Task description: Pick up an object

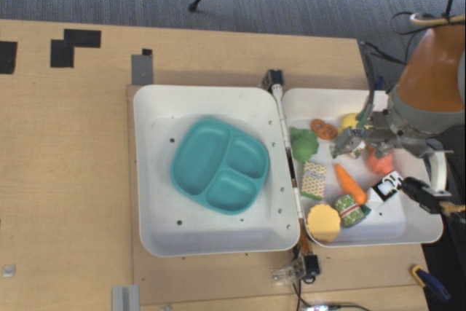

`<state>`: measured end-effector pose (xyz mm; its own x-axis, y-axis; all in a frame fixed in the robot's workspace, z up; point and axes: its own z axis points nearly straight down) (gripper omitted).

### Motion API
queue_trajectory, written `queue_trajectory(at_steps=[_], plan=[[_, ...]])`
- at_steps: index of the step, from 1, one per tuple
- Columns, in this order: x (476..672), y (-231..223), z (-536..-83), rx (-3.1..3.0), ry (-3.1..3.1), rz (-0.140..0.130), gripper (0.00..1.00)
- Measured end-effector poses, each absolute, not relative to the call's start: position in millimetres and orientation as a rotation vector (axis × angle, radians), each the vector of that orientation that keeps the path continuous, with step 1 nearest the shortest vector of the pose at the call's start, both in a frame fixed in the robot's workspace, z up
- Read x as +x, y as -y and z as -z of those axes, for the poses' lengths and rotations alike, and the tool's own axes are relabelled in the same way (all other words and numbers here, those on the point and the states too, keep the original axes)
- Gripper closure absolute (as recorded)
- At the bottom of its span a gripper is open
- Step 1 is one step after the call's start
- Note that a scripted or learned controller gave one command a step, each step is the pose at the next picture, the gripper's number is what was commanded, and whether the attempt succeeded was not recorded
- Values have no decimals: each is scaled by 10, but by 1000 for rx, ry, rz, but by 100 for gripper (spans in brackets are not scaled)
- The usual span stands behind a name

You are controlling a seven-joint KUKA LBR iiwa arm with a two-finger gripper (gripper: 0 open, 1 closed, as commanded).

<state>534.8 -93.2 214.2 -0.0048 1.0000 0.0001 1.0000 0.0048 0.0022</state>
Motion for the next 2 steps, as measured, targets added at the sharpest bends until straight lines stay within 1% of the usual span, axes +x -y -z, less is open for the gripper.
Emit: queue_trajectory(at_steps=[1,2], plan=[[5269,1144,-982,2213,-2216,-11,0],[5278,1135,-1082,2213,-2216,-13,100]])
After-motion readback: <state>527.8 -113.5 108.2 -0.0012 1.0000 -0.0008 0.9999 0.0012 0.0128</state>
